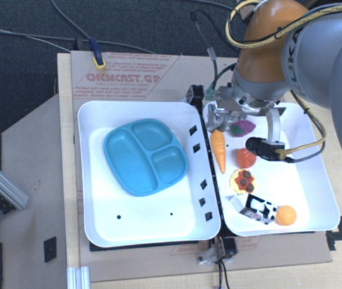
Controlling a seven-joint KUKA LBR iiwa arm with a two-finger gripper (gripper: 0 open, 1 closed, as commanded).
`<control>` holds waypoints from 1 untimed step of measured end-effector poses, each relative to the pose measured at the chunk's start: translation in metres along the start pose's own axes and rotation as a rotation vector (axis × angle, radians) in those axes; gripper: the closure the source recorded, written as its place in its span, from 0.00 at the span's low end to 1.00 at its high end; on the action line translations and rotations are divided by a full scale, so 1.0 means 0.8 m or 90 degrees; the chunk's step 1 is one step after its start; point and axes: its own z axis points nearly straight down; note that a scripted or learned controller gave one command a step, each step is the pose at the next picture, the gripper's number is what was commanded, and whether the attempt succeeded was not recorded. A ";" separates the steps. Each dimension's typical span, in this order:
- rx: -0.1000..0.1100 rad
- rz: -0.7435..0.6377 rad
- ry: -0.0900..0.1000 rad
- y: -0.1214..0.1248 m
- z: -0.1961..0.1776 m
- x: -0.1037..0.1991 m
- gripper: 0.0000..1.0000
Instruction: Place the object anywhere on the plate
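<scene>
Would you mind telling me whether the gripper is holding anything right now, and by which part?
It cannot be told: the gripper sits low over the purple toy beside the carrot, with nothing visibly held.

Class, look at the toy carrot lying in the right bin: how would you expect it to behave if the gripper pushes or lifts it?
The carrot looks like moulded plastic, so probably stiff and light. Its rounded, tapered body suggests it may roll or swing toward its thin end when pushed. It lies along the right bin wall nearest the blue plate, so fingers may have little room on that side.
</scene>
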 end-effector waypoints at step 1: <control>-0.001 0.000 0.000 -0.011 -0.002 0.058 1.00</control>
